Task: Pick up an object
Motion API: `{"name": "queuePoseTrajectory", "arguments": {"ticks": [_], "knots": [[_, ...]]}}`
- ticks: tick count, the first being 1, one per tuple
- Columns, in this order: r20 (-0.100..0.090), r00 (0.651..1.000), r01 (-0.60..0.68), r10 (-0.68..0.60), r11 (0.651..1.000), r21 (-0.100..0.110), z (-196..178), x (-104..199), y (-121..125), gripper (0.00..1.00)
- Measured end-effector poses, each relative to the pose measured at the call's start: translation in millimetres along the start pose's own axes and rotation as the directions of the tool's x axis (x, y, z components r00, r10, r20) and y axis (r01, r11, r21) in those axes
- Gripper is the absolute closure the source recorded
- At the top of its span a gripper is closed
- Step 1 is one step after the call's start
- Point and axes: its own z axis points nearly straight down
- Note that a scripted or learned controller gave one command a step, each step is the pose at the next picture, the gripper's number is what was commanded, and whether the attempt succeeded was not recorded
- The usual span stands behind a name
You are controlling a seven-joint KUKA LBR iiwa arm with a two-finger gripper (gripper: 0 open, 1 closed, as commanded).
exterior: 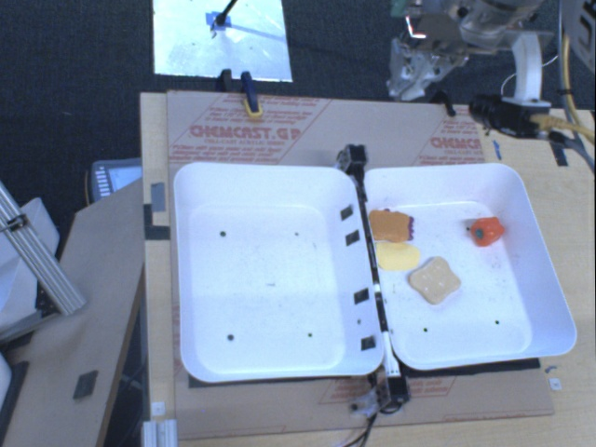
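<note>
The right bin [521, 324] holds four small things. An orange-brown piece [390, 225] lies beside the divider it shares with the left bin [200, 343], and touching it from below is a flat yellow disc [398, 256]. Just below and right of the disc sits a tan toast-shaped piece [434, 280]. A red-orange object [485, 231] rests apart near the bin's far right wall. The gripper [414, 71] hangs beyond the bin's far edge, over the dark floor; its grip cannot be told.
</note>
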Motion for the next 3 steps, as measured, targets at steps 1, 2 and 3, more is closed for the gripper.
{"name": "queuePoseTrajectory", "arguments": {"ticks": [1, 2, 3], "knots": [[0.002, 1.0, 0.002, -0.002, 1.0, 0.021, 35, 81, 30, 1.0], [0.001, 1.0, 0.001, -0.001, 1.0, 0.019, 45, 151, 51, 1.0], [-0.002, 1.0, 0.001, -0.001, 1.0, 0.016, -31, 154, -55, 1.0]]}}
